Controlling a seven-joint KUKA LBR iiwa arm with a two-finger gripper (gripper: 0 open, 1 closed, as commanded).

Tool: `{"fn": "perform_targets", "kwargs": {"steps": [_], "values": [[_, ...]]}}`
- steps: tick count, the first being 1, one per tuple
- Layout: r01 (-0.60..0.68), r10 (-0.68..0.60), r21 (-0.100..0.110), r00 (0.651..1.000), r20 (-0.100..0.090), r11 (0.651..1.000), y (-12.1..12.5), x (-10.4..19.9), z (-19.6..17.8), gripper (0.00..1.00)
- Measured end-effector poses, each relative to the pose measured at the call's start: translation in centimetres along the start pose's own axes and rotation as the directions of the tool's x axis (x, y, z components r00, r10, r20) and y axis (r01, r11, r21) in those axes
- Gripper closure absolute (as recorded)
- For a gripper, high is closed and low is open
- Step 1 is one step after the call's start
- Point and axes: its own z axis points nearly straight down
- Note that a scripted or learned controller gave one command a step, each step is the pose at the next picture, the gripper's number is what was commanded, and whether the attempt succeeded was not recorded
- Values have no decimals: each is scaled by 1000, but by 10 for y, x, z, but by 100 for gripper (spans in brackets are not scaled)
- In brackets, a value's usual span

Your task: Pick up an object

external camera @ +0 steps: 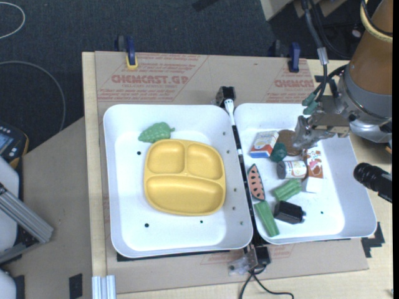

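Note:
My gripper hangs low over the right bin, at the back of its pile of small objects. Its tip is right at a brown round item and a dark green piece. Close by lie a small can, a red and white carton, a white box with red and blue print, a watermelon slice, two green pieces and a black block. I see nothing lifted.
The left bin holds a yellow divided plate and a green leafy toy at its back left. A black rail runs between the bins. Blue clamps sit on the board's far edge.

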Motion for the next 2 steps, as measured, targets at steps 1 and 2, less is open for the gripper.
{"fn": "perform_targets", "kwargs": {"steps": [1,2], "values": [[9,-8,31,1000,-2,999,-6,52,148,100],[12,-12,0,1000,-6,1000,-1,91,25,100]]}}
